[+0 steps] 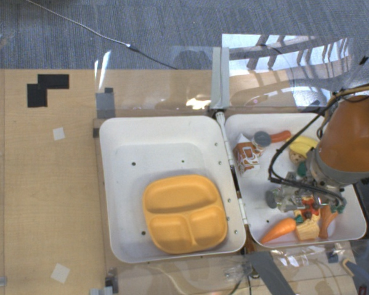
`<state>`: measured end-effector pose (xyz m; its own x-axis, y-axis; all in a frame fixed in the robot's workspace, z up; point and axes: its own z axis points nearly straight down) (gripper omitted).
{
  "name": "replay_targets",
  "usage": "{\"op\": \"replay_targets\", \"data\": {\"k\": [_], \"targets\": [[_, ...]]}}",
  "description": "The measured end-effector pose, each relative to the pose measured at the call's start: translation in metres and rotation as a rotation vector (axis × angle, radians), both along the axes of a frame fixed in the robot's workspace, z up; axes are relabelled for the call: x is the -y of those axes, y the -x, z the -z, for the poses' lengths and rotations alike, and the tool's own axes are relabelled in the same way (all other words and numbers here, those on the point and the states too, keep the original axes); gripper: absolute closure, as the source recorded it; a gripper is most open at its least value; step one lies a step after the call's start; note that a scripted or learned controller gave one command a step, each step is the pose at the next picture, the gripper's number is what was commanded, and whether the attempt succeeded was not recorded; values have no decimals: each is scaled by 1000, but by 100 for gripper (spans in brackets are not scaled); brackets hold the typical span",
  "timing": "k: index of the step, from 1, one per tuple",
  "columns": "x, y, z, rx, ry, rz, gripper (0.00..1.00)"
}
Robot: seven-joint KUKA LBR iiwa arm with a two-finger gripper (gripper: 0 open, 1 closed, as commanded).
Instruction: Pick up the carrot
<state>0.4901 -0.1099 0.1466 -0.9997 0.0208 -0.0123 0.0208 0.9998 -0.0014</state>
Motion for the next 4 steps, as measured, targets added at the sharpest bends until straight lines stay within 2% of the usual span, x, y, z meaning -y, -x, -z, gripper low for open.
{"op": "replay_targets", "data": {"k": [1,2,3,4], "targets": [[-5,0,1,0,4,-416,100],[-11,-31,-15,-2,6,-694,100],[-30,-46,-58,-1,9,-1069,100],[18,1,-92,-4,13,-1204,100]]}}
